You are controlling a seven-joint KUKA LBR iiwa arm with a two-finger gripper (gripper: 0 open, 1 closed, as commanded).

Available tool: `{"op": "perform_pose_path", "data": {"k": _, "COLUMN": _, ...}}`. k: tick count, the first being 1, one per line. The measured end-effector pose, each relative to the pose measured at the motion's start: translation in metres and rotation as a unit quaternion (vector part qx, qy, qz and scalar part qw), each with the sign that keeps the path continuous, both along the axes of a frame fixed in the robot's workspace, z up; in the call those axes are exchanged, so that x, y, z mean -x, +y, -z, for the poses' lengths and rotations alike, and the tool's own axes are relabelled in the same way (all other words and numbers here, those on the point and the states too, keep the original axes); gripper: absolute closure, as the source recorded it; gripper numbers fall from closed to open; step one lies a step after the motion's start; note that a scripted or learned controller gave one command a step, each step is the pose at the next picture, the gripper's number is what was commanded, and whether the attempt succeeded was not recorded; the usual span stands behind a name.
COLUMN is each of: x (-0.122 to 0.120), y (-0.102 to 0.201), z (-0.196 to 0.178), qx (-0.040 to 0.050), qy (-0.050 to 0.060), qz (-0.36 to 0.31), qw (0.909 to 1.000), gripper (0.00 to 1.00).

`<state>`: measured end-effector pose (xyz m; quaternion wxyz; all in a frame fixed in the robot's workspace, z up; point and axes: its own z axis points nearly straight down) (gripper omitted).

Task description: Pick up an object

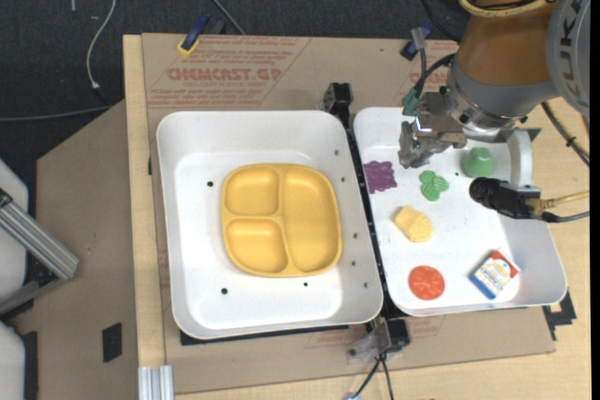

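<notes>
Purple toy [379,174] lies just left of claw [413,155].

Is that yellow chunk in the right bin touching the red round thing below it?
Apart. The camera view shows bare white bin floor between the yellow chunk and the red round piece.

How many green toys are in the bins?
2, both in the right bin: a green toy near its middle, and a rounder green toy beside the arm. The arm may hide more.
</notes>
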<state>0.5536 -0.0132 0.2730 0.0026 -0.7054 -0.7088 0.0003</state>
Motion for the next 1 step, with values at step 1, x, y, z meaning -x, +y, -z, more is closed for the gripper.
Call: {"op": "perform_pose_path", "data": {"k": 1, "x": 0.0133, "y": 0.0522, "z": 0.0267, "qx": 0.0002, "qy": 0.001, "qz": 0.000, "qw": 1.0000, "gripper": 1.00}}
